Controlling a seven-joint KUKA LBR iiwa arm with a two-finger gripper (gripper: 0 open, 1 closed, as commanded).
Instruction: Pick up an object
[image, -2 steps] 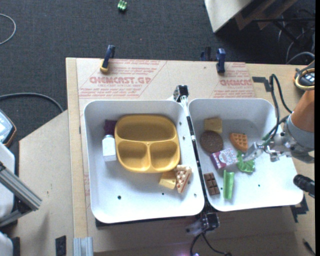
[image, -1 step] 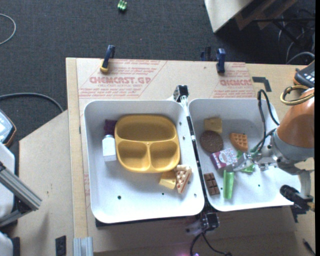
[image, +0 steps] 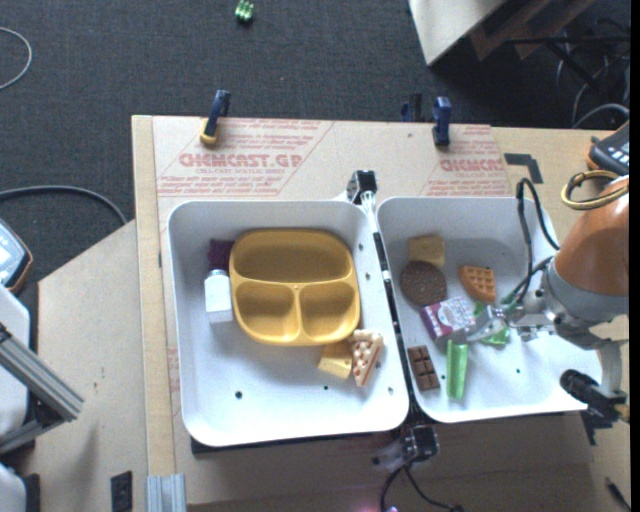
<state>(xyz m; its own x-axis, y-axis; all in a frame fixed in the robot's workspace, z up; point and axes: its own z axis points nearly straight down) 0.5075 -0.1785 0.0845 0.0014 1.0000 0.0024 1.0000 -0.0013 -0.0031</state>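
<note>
In the right bin (image: 520, 215) my gripper (image: 496, 326) is low, just right of a purple packet (image: 447, 318). A small green piece (image: 497, 339) lies right under the gripper, and whether it is held cannot be made out. A green stick (image: 457, 369) lies just below and to the left of it. Also in this bin are a tan cube (image: 427, 249), a round brown cookie (image: 423, 283), an orange waffle (image: 478, 283) and a chocolate bar (image: 424, 367). The grey and orange arm (image: 592, 262) reaches in from the right over the bin's right wall.
The left bin (image: 190, 330) holds a yellow divided plate (image: 295, 287), a white bottle (image: 218, 296), a purple item (image: 220, 250), a pizza slice (image: 366, 355) and a yellow cheese piece (image: 334, 367). Clamps (image: 215, 115) sit at the board's far edge.
</note>
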